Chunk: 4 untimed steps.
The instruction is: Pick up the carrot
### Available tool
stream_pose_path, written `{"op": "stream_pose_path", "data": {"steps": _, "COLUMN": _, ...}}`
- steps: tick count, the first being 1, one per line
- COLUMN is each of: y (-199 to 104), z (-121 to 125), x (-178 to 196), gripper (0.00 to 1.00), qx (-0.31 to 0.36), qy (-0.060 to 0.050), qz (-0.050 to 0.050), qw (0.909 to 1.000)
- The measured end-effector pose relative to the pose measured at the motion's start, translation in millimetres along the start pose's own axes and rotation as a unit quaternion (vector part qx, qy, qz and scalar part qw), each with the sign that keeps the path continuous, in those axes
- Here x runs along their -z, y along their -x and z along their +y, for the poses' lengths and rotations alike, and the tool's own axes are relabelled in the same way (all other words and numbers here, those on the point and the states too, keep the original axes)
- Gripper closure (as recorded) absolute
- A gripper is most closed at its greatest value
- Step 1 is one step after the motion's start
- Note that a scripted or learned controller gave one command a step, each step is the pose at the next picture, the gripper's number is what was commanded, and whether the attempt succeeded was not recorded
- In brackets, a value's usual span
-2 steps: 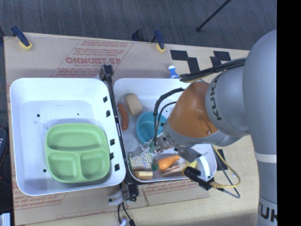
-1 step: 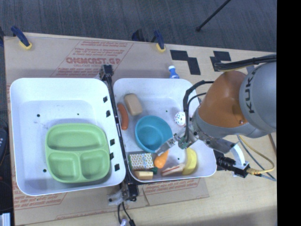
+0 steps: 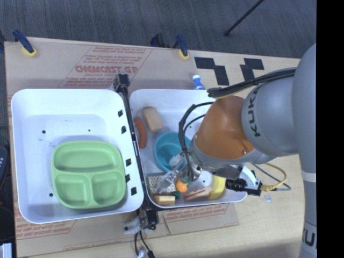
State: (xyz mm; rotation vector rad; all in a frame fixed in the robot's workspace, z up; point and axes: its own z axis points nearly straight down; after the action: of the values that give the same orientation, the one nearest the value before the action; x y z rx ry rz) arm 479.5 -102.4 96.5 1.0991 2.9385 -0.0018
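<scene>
Arm (image 3: 252, 122) reaches into right bin (image 3: 161, 98), gripper (image 3: 180, 177) low near front wall. Finger state: cannot tell, wrist blocks the look. Carrot (image 3: 183, 186), small orange piece, sits just under gripper, beside yellow item (image 3: 217, 187). Blue cup (image 3: 167, 148) just behind. Green divided plate (image 3: 88, 173) in left bin (image 3: 32, 106).
</scene>
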Motion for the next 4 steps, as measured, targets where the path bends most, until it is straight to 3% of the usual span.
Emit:
{"op": "stream_pose_path", "data": {"steps": 1, "y": 2.4, "z": 3.3, "x": 12.8, "gripper": 1.0, "qx": 0.007, "qy": 0.002, "qz": -0.003, "qw": 1.0}}
{"op": "stream_pose_path", "data": {"steps": 2, "y": -7.4, "z": 5.3, "x": 52.4, "gripper": 1.0, "qx": -0.1, "qy": -0.002, "qz": 0.003, "qw": 0.9949}}
{"op": "stream_pose_path", "data": {"steps": 3, "y": -7.4, "z": 5.0, "x": 52.2, "gripper": 0.0, "qx": -0.101, "qy": -0.002, "qz": 0.003, "qw": 0.9949}}
{"op": "stream_pose_path", "data": {"steps": 4, "y": 14.4, "z": -16.6, "x": 0.0, "gripper": 0.0, "qx": -0.275, "qy": 0.001, "qz": 0.007, "qw": 0.9613}}
